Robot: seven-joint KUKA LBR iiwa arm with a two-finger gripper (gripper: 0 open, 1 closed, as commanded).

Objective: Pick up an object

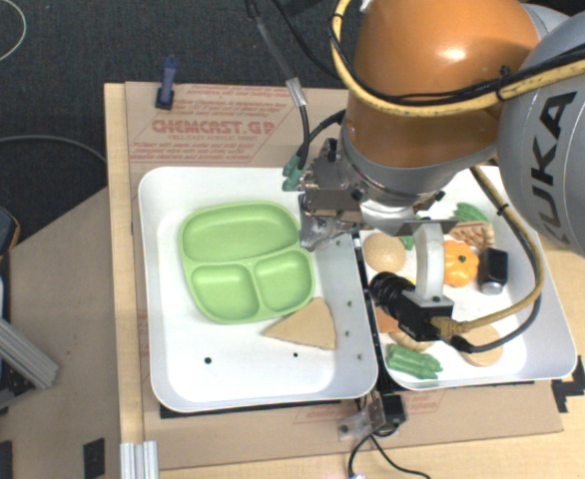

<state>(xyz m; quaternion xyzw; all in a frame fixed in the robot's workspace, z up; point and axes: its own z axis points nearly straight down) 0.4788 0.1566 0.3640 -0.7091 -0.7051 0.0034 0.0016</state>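
Hanging at the right rim of the left bin (163, 297), the gripper (317, 230) sits just beside the green 3-compartment tray (243, 262) lying in that bin; its grip state cannot be told. Red print on the cardboard (213, 108) beneath reads "CHEMCAST GP".

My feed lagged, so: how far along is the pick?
Done: nothing visibly lifted; the green three-compartment plastic tray and tan triangular wedge lie in the left white bin. In hand: the gripper hangs by the wall between both bins, no object visibly held. Left: the grasp and lift.
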